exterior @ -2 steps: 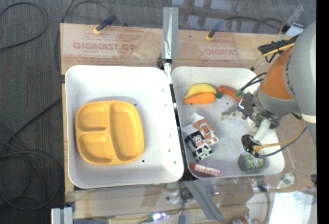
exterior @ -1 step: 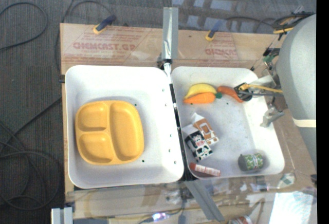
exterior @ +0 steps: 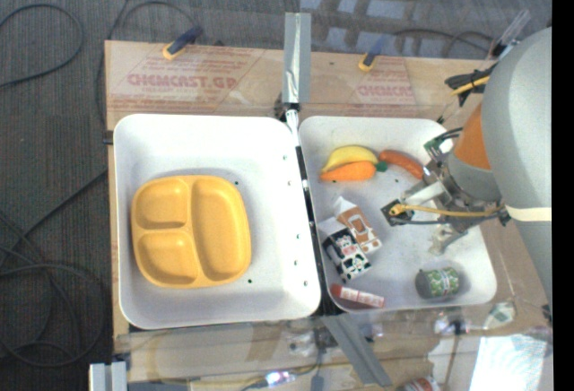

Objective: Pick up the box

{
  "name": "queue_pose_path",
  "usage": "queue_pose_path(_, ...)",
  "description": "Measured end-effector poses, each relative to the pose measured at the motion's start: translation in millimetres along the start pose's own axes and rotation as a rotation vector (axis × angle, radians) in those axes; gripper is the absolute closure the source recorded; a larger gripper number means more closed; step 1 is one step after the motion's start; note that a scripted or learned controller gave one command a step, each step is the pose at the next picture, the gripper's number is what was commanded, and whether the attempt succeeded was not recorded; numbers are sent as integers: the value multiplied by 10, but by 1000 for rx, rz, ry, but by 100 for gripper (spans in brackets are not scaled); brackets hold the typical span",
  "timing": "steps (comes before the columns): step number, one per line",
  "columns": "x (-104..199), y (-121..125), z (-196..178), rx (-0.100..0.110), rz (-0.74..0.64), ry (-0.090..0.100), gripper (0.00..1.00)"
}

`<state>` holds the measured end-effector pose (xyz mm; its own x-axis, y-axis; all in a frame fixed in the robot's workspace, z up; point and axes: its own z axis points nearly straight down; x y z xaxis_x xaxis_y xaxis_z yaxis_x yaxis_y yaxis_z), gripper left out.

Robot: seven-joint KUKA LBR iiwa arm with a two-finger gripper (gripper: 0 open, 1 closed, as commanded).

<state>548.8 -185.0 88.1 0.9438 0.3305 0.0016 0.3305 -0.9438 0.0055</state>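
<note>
The box (exterior: pixel 356 234) is seen lying flat near the left wall of the right bin (exterior: pixel 395 131), clear of the banana (exterior: pixel 348 156) and likely reachable from above, while the jaws, held to its right, cannot be judged apart or together.

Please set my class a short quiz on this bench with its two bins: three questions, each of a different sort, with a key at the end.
1. Multiple choice: where does the box lie?
A. In the left bin
B. In the right bin
C. On the bench outside both bins

2. True or false: the yellow plate lies in the same bin as the box.

3. Fill the gap: the yellow plate is divided into ___ compartments.

Key: 1 B; 2 false; 3 three.
</note>
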Motion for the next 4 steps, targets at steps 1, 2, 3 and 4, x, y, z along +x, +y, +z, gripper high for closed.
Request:
queue_pose_path(1,172,376,-855,5,-74,-7,0)
queue_pose_path(2,639,617,-634,6,-49,-7,0)
queue_pose_path(3,369,68,6,0,68,-2,0)
queue_pose_path(4,613,628,-852,5,-71,-6,0)
